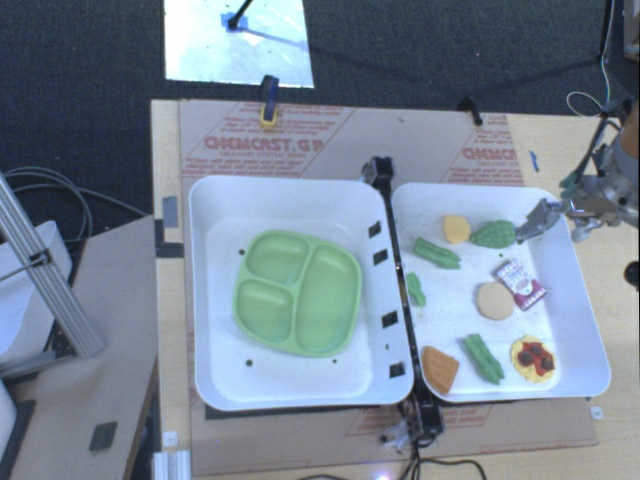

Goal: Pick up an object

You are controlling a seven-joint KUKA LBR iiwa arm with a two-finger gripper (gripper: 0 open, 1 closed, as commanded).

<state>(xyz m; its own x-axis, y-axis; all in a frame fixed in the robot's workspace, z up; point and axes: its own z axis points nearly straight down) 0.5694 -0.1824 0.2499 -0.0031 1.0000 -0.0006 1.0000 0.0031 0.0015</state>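
The right bin (585,313) holds several toy foods: a yellow round piece (457,229), a bumpy green piece (494,234), a green pod (437,254), a small green bit (415,289), a red and white packet (520,282), a tan disc (494,301), a green pickle (483,357), an orange wedge (439,367) and a yellow disc with red topping (533,358). My gripper (545,220) hangs over the bin's far right corner, just right of the bumpy green piece. Nothing is seen held in it.
The left bin (215,218) holds a light green divided plate (298,291). A black hinge strip (392,278) runs between the bins. Cables (600,78) trail at the far right, and a metal frame (45,278) stands off the bench at left.
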